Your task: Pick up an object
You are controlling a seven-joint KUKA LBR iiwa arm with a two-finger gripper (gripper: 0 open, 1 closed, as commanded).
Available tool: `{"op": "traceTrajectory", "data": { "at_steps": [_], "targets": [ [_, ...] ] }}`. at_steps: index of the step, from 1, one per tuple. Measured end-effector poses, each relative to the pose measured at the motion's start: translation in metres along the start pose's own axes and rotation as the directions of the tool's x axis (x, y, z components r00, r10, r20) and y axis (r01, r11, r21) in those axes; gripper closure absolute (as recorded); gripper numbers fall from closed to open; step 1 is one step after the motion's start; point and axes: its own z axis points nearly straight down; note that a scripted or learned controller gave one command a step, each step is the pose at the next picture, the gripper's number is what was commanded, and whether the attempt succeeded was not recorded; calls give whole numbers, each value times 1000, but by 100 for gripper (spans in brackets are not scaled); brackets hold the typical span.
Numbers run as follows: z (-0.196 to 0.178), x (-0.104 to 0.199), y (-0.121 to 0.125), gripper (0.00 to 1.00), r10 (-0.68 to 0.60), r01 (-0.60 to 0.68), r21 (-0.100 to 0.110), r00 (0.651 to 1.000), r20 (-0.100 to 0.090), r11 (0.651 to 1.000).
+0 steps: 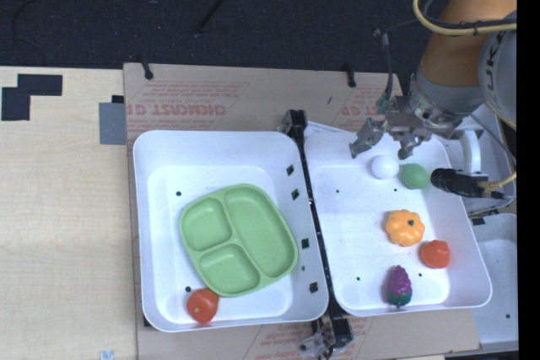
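Gripper (386,142) spread above white ball (384,167)

The bench (59,206) carries cardboard (219,101) with two white bins (160,181) side by side.

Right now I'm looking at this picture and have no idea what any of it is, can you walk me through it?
This is one camera fixed above a bench, looking down at a slant. The grey and orange shape at the right is a robot arm; its two-finger gripper, fingers spread, hangs over the far edge of the right bin, holding nothing. Just below it lie a white ball and a green ball. Nearer the camera sit a small orange pumpkin toy, a red toy and a purple toy. The left bin holds a green divided plate and a red tomato toy.
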Motion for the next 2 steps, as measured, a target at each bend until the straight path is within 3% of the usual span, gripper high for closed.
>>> {"op": "traceTrajectory", "data": {
  "at_steps": [1,2],
  "targets": [
    [-8,0,2,0,-1,1,-13,1000,1,1000],
    [52,-2,10,0,-1,1,-8,1000,1,1000]
  ]
}}
